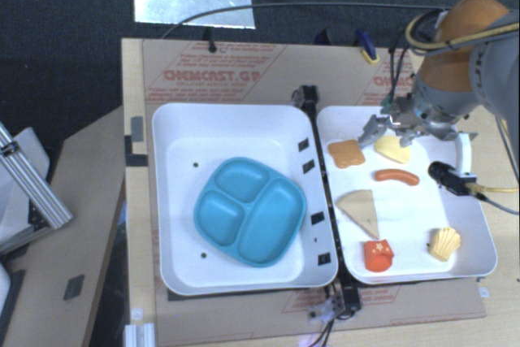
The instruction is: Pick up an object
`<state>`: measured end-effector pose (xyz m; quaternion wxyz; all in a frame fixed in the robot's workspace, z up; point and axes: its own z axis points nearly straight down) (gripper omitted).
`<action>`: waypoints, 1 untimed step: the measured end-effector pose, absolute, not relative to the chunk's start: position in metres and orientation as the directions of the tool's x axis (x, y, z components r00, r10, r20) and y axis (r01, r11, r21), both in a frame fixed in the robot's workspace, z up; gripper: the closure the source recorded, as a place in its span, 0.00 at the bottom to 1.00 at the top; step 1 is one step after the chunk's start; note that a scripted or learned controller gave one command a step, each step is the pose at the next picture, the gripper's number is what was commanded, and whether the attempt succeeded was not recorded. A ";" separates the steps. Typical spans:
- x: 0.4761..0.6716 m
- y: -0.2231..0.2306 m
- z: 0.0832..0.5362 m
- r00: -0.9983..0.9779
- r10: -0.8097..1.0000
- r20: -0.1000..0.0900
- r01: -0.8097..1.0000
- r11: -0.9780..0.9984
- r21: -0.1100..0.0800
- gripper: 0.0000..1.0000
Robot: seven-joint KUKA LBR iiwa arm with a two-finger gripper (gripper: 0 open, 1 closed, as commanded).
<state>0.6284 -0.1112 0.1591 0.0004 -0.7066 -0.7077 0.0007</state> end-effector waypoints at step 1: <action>0.623 -0.114 0.115 -0.001 1.000 0.000 1.000 0.001 -0.001 0.00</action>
